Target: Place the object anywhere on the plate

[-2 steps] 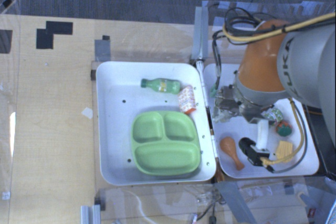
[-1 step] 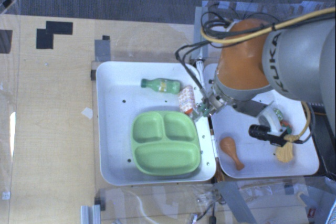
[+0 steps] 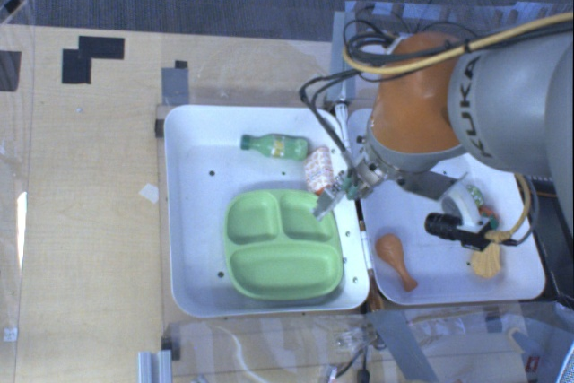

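A green divided plate point(image 3: 282, 248) lies in the left bin point(image 3: 193, 220), toward its front right. My gripper point(image 3: 326, 200) hangs over the plate's upper right compartment, reaching in from the right. A small red and white can point(image 3: 317, 168) is right beside the gripper, at the plate's far right corner. Whether the gripper grasps the can is unclear from this angle.
A green bottle point(image 3: 273, 144) lies on its side at the back of the left bin. The right bin point(image 3: 529, 282) holds a brown drumstick point(image 3: 395, 259), a tan piece point(image 3: 487, 263) and small colourful items point(image 3: 475, 200). The arm's bulk covers the right bin's back.
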### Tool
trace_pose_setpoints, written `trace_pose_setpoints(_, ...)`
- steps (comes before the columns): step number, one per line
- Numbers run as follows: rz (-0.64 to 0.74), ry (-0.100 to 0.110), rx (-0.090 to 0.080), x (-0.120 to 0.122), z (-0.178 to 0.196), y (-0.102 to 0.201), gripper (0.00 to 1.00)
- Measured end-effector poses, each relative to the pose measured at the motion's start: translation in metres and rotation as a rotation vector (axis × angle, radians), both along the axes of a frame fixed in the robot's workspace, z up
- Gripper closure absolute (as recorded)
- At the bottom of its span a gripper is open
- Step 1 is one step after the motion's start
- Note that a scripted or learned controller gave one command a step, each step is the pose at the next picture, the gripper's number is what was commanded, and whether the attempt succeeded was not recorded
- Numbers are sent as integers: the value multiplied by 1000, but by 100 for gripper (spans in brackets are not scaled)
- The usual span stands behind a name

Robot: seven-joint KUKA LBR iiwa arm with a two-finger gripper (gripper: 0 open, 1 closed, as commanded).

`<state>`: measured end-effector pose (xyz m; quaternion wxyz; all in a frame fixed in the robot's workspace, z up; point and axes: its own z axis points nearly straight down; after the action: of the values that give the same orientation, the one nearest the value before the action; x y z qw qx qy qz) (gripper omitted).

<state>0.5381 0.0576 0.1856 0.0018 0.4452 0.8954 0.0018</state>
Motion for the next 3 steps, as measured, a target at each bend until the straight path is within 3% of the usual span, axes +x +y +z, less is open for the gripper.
trace_pose_setpoints(1, -234, 1, 0, 69, 0, 18, 0)
trace_pose_setpoints(2, -663, 3, 2, 4, 26, 8, 0)
trace_pose_setpoints(3, -655, 2, 3, 5, 37, 9, 100)
